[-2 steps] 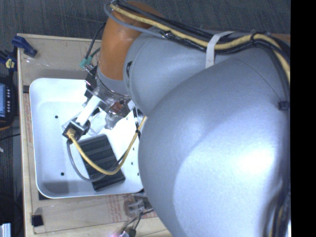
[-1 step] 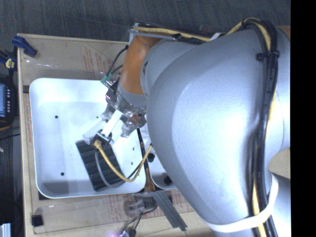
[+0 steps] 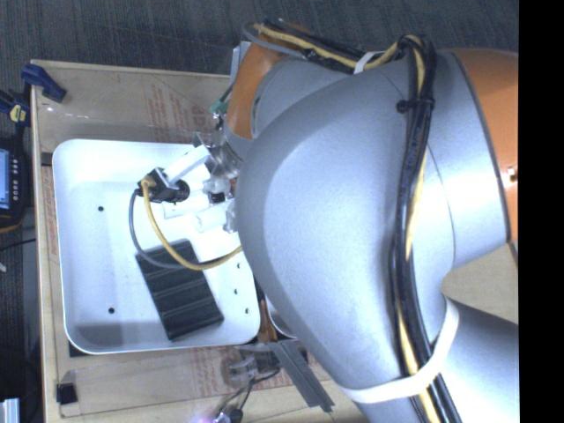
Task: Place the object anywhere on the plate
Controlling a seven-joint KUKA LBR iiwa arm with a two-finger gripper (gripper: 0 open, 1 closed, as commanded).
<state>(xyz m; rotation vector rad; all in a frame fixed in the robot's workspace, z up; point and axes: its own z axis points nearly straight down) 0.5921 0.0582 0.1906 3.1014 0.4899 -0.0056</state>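
Observation:
My gripper (image 3: 179, 291) appears as a black ribbed block hanging low over the white left bin (image 3: 79, 236), near the bin's front right corner. A yellow cable (image 3: 152, 223) and a black cable loop from it up to the white wrist hardware (image 3: 189, 179). I cannot make out anything held at the gripper. The grey arm (image 3: 352, 218) with its orange band (image 3: 256, 69) covers the right half of the view and hides whatever lies beneath it there.
The bin sits on a wooden bench board (image 3: 132, 95). A blue clamp (image 3: 41, 80) grips the board's far left corner. A dark device (image 3: 9, 179) stands past the left edge. Metal brackets (image 3: 282, 368) lie by the front edge.

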